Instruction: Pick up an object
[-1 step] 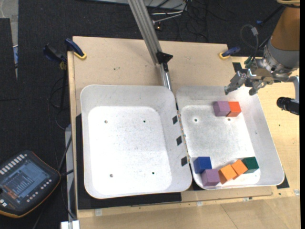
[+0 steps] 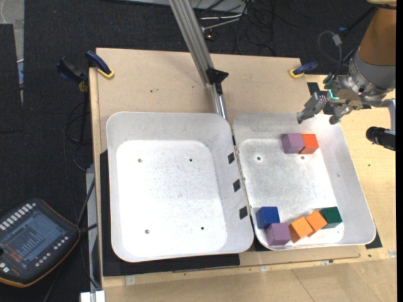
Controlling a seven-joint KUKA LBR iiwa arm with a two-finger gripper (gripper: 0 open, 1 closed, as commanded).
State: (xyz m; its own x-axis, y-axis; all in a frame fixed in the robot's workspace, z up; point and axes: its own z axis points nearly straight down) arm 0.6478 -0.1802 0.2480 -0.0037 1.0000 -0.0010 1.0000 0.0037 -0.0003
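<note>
In the right bin (image 2: 352,187) lie several small blocks. A purple block (image 2: 291,143) and an orange block (image 2: 309,143) touch each other near the far end. Along the near edge sit a blue block (image 2: 267,216), a purple block (image 2: 278,233), an orange block (image 2: 302,226) and a green block (image 2: 330,217). My gripper (image 2: 322,111) hangs above the bin's far right corner, up and to the right of the far purple and orange pair. Its fingers are spread apart with nothing between them.
The left bin (image 2: 119,168) sits beside the right one on the wooden bench. A metal pole (image 2: 195,39) slants down to the gap between the bins. Clamps stand at the bench's far corners. A teach pendant (image 2: 28,241) lies at the lower left.
</note>
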